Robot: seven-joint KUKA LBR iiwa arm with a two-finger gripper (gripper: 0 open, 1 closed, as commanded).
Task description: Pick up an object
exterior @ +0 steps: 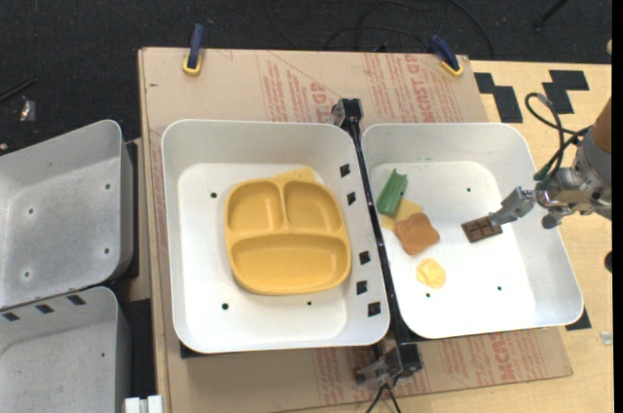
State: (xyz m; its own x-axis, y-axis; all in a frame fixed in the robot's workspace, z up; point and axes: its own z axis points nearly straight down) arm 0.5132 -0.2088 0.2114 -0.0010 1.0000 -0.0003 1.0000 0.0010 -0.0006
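Observation:
The right bin (545,289) holds a green block (391,191), a brown-orange lump (417,232) and a small yellow piece (430,274). A pale yellow flat piece (409,209) peeks out between the green block and the lump. My gripper (483,228) reaches in from the right and is low over the bin floor. Its dark tip is a short way right of the brown-orange lump and apart from it. Nothing is seen held in it.
The left bin (190,206) carries a yellow divided tray (288,237). A black divider (365,206) runs between the two bins. Grey lids (58,197) lie off the bench at the left. The arm's wrist (574,187) hangs over the right bin's right rim.

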